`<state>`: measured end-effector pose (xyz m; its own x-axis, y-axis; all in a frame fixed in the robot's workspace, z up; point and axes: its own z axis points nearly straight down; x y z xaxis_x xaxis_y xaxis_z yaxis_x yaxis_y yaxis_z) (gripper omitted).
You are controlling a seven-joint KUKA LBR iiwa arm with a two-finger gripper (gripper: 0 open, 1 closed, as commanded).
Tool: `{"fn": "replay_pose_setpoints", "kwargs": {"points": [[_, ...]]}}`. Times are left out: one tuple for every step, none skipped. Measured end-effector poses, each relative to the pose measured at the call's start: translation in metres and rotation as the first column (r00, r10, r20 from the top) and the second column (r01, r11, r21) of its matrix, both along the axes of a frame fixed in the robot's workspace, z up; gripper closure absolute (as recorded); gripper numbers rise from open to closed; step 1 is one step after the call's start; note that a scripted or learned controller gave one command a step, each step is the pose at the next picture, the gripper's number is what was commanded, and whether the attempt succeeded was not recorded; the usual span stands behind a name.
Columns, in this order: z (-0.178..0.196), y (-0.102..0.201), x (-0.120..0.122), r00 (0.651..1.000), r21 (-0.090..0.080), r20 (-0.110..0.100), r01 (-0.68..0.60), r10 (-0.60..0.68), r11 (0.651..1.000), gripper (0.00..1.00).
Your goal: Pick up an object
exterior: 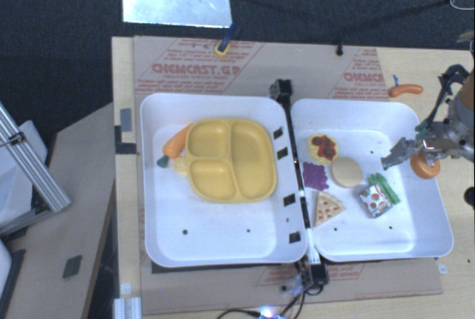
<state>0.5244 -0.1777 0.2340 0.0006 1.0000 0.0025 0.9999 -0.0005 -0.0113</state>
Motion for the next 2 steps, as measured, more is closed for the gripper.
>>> {"fn": "replay_pose_setpoints", "kwargs": {"points": [[0.007, 0.001, 0.003, 1.0, -0.003, 0.012, -0.004, 0.004, 1.0, 0.0], [-0.055, -0.002, 0.0, 1.0, -0.001, 0.008, -0.002, 0.002, 1.0, 0.0]]}}
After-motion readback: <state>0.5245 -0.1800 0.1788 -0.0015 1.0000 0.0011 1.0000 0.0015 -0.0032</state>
